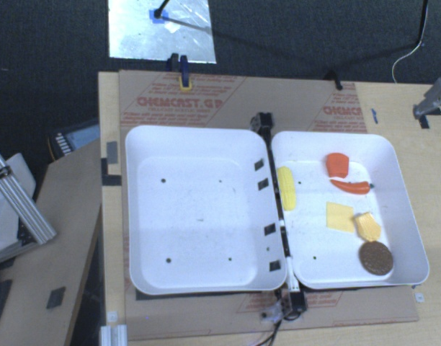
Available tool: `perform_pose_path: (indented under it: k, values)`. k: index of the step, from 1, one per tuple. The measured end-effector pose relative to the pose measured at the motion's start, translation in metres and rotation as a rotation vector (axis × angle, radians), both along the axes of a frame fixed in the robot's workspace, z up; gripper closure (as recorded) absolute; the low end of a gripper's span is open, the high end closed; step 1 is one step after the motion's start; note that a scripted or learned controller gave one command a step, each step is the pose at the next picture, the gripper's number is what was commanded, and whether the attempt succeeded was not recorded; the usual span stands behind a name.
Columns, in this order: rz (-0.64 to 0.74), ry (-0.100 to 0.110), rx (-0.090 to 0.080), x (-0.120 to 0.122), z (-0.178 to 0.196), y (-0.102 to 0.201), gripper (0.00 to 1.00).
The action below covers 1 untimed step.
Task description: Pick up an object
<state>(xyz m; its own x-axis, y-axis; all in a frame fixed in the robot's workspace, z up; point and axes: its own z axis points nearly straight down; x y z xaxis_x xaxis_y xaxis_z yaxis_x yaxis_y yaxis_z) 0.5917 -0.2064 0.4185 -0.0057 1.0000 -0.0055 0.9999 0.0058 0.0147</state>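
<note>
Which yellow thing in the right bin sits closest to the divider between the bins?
The corn cob, long and upright against the divider; both cheese pieces lie farther right.

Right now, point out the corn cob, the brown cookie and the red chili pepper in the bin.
corn cob (286, 187), camera view, middle of the cob.
brown cookie (376, 257), camera view, centre of its top face.
red chili pepper (352, 187), camera view, middle of its body.

1. Dark carpet-like floor (33, 42) surrounds the bench, running far across from the grey part at the right edge, probably the gripper (433, 99).
2. A shiny silver sheet (159, 24) lies on that floor, well away from the gripper, towards the back.
3. A brown board (184, 99) with red lettering covers the pale wooden bench (69, 193) beside the gripper.
4. A thin black cable (393, 52) trails just behind it.
</note>
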Motion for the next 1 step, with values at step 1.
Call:
perform_pose_path:
  k: [1]
  values:
    - [0.0,0.005,0.003,-0.012,0.0627,0.0123,0.0]
